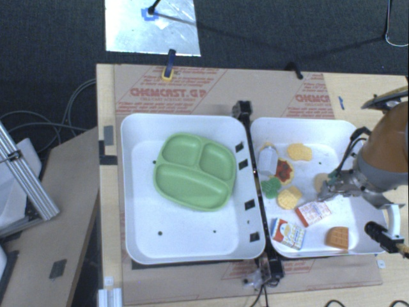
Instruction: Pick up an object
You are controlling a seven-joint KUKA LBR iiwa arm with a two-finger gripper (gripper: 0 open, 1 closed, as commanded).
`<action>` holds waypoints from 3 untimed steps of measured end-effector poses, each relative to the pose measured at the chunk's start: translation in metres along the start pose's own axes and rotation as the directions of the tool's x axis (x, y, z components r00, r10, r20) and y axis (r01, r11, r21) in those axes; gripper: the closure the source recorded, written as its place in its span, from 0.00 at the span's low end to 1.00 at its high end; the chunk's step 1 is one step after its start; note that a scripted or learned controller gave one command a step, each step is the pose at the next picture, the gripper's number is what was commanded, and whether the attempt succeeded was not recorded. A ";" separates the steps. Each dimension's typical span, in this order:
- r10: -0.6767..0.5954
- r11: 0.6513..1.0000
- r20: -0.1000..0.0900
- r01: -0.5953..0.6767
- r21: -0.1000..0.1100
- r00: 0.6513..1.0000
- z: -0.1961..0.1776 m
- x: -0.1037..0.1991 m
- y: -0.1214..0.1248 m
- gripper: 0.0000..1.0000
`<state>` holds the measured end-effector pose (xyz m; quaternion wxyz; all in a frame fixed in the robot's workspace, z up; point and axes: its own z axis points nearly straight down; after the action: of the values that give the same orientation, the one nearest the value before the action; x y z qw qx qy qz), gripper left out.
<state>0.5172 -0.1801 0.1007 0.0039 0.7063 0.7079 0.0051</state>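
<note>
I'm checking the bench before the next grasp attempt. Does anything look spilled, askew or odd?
Nothing looks spilled or broken. The toy foods lie scattered at loose angles in the right bin, and the green divided plate sits slightly turned in the left bin. The gripper hangs low over the small red-and-white box.

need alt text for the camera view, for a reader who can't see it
A grey arm with an orange band reaches from the right, its gripper low over small toy food items in the right white bin. The left white bin holds a green divided plate.
</note>
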 end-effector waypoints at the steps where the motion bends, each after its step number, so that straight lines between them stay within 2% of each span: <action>1: -0.001 1.000 0.004 0.001 0.007 1.000 -0.058 -0.007 -0.005 1.00; 2: -0.003 1.000 0.004 0.002 0.005 1.000 -0.121 -0.004 -0.004 1.00; 3: -0.002 1.000 0.003 0.002 0.010 1.000 -0.124 -0.004 -0.002 1.00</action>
<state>0.5131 -0.1840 0.2244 0.0015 0.7055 0.7087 0.0007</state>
